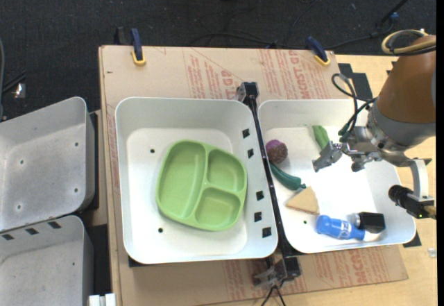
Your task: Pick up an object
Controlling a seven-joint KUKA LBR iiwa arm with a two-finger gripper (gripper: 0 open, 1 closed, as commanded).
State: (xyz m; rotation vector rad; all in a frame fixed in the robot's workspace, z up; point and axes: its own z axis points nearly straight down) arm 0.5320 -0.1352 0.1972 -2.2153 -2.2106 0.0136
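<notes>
1. Hovering over the right shallow white bin [333,109]: the grey arm with its orange band [415,79], reaching in from the right, the two-finger gripper [331,155] hanging above the bin's middle.
2. Looks like fingers spread apart with nothing between them, one dark tip pointing left toward the cluster of objects; no grasp made.
3. Step in hand, by the look of it: the approach. Poised above the bin, not yet down on anything.
4. Candidates, all in the right bin: a purple round ball-like object [277,151] near the left wall; a dark green curved pod-shaped toy [284,175] just beside and nearer than it; a tan wedge-shaped block [304,201] nearer again; a blue bottle-like object with a white label [338,227] at the near edge; a small black block [370,221] just right of the blue one; a light green stalk-like piece [320,136] to the far side, just left of the gripper.
5. Closest to the fingertips: the light green stalk. Next move calls for lining up over one object, dropping straight down, closing on it, then lifting clear.
6. Count: two bins, six loose objects in the right one, one pale green divided plastic tray [202,185] with three compartments in the left bin [139,124].
7. Also in shot: two blue-and-yellow clamps, far left [137,48] and far right [316,49], on the bench's far edge.
</notes>
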